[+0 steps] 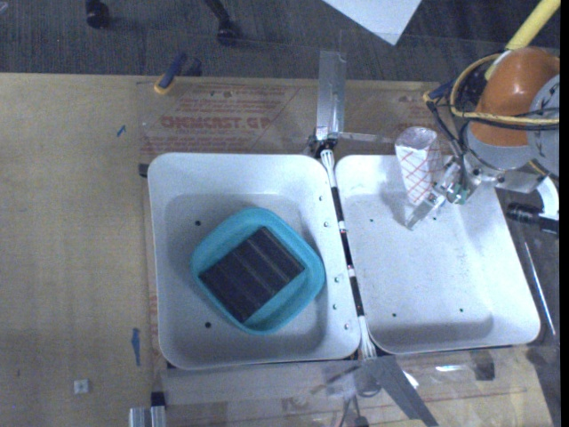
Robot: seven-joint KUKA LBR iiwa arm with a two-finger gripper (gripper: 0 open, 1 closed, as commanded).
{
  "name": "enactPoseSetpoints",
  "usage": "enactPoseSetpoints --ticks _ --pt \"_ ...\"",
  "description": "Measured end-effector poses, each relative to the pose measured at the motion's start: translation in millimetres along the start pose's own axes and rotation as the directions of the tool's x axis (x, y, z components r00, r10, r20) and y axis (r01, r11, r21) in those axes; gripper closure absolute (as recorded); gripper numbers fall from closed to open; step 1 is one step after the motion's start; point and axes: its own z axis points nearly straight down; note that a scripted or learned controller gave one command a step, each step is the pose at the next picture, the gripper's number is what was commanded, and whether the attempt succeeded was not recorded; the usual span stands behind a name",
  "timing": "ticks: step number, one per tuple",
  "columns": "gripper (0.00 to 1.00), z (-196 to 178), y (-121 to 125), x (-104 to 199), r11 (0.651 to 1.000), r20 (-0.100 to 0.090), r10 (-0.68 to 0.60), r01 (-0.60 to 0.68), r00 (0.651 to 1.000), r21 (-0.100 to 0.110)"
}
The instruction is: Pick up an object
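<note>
Arm comes in from the right w/ its hand (442,194) over the back part of the right bin (498,327). A clear plastic cup/cone w/ a red-patterned paper inside (416,169) sits tilted right at the hand, mouth up toward the back wall of the bin, narrow end down by the fingertips. Looks like the hand is pinching its lower end, but the fingers blur into the clear plastic, so can't tell how wide they are or if they really have it.

Left bin (169,194) holds a teal square container w/ a dark ribbed insert (258,269), lying flat near the middle, well apart from the arm.

Risks, as I judge them: cup is thin, slick, tapered. A grip at the narrow tip prob. lets it swing or slide out on the lift. Squeeze too hard and the wall may buckle and pop free. It's also near the bin's back wall, so a tilted lift could snag the rim.

Writing: faint reddish print on the worktop (71,238) behind the bins, too washed out to read reliably.
</note>
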Motion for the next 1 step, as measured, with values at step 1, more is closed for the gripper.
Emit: enactPoseSetpoints --ticks 1 --pt "0.0 0.8 2.1 0.0 0.96 -0.009 0.279 -0.279 0.96 -0.007"
